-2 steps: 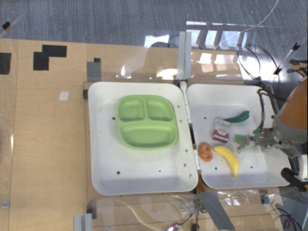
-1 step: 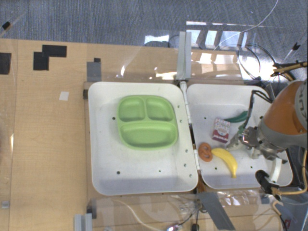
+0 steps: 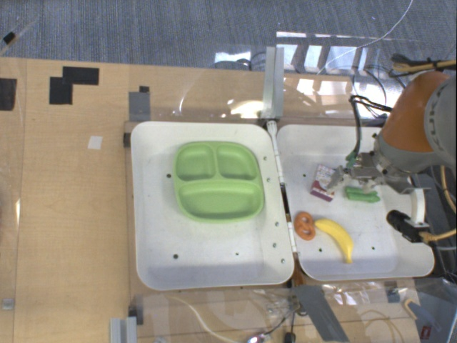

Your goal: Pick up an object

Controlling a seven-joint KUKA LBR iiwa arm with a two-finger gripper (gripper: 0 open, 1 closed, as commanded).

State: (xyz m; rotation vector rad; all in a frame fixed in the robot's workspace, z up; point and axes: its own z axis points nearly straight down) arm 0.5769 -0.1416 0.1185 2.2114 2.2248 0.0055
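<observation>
My gripper (image 3: 355,178) reaches down into the right bin (image 3: 371,259) from the right, under the orange band of the arm. Its tip hovers just above a small green object (image 3: 363,195) and close to the right of a purple and white packet (image 3: 324,183). A yellow banana (image 3: 338,237) lies nearer the front of that bin, with an orange pretzel-shaped piece (image 3: 305,226) at its left end. Nothing shows between the fingers.
The left bin (image 3: 153,249) holds a green divided plate (image 3: 217,180) at its middle. A metal divider (image 3: 280,184) separates the two bins. Cables run over the back right corner behind the arm.
</observation>
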